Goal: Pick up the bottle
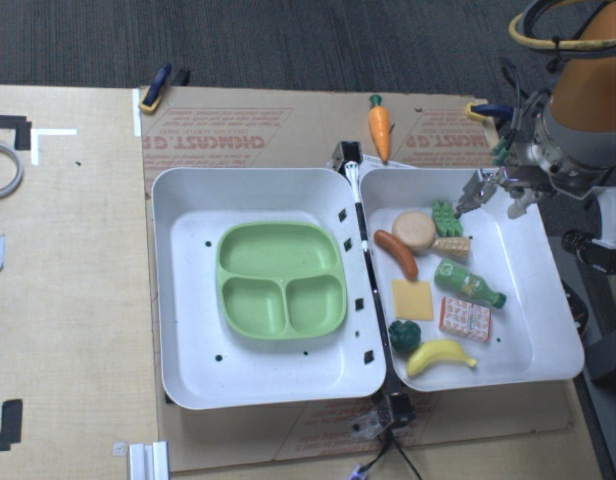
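Surface: pale wood, brown printed cardboard sheet under both bins.
Floor: dark grey carpet beyond the far edge.
Bottle: green, lying flat in the right bin, between cracker and red packet.
Tool: over the right bin's far rim, apart from bottle; spread or pressed together, cannot tell.

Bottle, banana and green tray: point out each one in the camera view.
bottle [469,287]: camera view, on the middle of its green body.
banana [440,357]: camera view, on the middle of its yellow curve.
green tray [278,248]: camera view, on the bare floor of its large upper compartment.
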